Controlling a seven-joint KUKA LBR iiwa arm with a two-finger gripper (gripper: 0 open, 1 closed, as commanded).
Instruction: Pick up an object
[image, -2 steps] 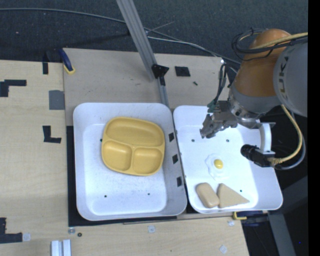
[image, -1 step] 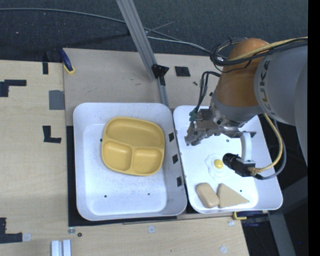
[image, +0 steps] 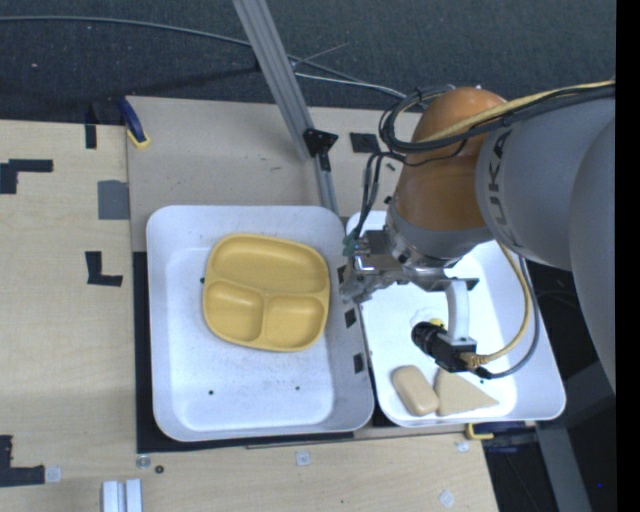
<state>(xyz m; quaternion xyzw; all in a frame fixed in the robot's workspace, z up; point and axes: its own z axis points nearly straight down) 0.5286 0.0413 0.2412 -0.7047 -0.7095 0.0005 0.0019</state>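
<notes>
A yellow divided plate (image: 268, 292) lies in the left bin (image: 165, 330), toward its far half. In the right bin (image: 535, 395) a tan rounded roll (image: 414, 390) and a tan wedge (image: 466, 397) rest side by side near the front edge. My gripper (image: 352, 280) hangs below the orange wrist band over the rim between the two bins, just right of the plate's edge. The arm's body hides much of the right bin's far half. Nothing is seen held.
A black connector with a yellow cable (image: 442, 343) hangs off the arm just above the tan pieces. A slanted metal pole (image: 290, 100) stands behind the bins. A blue and yellow clamp (image: 133, 122) sits at the bench's far left corner.
</notes>
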